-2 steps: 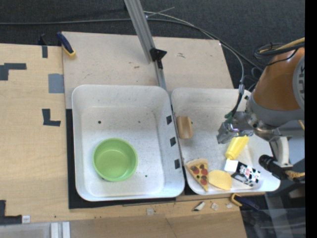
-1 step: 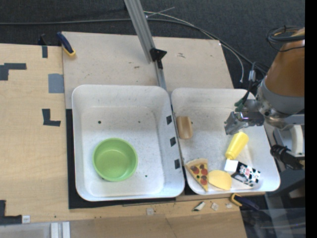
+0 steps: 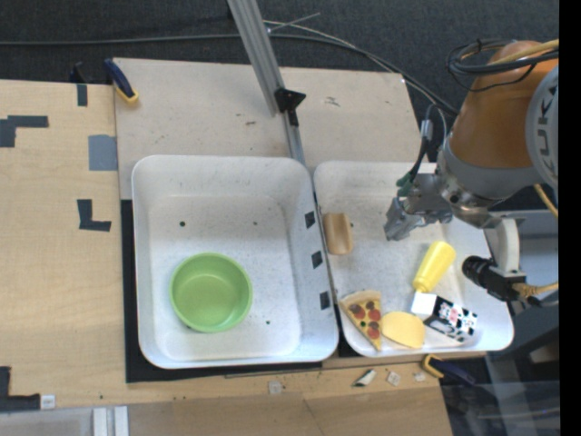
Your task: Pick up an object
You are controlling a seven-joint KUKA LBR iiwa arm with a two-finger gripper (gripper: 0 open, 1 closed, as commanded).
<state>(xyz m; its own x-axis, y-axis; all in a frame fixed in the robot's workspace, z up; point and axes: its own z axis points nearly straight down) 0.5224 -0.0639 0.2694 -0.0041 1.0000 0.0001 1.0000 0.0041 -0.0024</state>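
- Overhead, the grey-and-orange arm (image 3: 504, 116) reaches in from 3 o'clock and hangs over the right bin (image 3: 359, 184), its wrist covering that bin's 2 o'clock corner.
- The gripper (image 3: 400, 222) points down over the upper middle of the right bin; whether it is open or closed I cannot tell, and nothing is seen held in it.
- A small brown block (image 3: 338, 232) lies at 9 o'clock from the gripper, close to the bin's left wall.
- A yellow bottle (image 3: 433, 266) lies tilted at about 5 o'clock from the gripper, near it but apart.
- Along the 6 o'clock edge of the right bin lie a pizza slice (image 3: 364, 317), a yellow rounded piece (image 3: 403, 329) just beside it, and a small black-and-white item (image 3: 447, 315) at the bottle's lower end.
- The left bin (image 3: 218, 184) holds a green bowl (image 3: 211, 291), upright, towards its 7 o'clock corner.
- A slanted metal bar (image 3: 259, 39) runs down from 12 o'clock to the gap between the two bins.
- Both bins sit on the tabletop (image 3: 54, 271), which carries dark tape marks at 9 o'clock.
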